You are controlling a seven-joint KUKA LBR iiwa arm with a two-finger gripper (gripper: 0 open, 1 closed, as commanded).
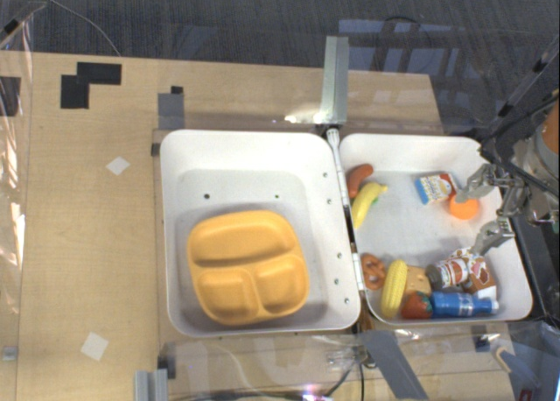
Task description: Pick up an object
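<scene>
At the right bin's [525, 298] right edge, tool [486, 208] hangs with fingers spread, nothing between them. Orange ball [465, 207] lies just beside it, the likely target; yellow tray [249, 263] sits alone in left bin [175, 215].

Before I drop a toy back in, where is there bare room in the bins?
The right bin has bare floor in its middle, between the banana, the orange ball and the corn. Its near edge is crowded. In the left bin, the strip behind the yellow tray is bare.
</scene>
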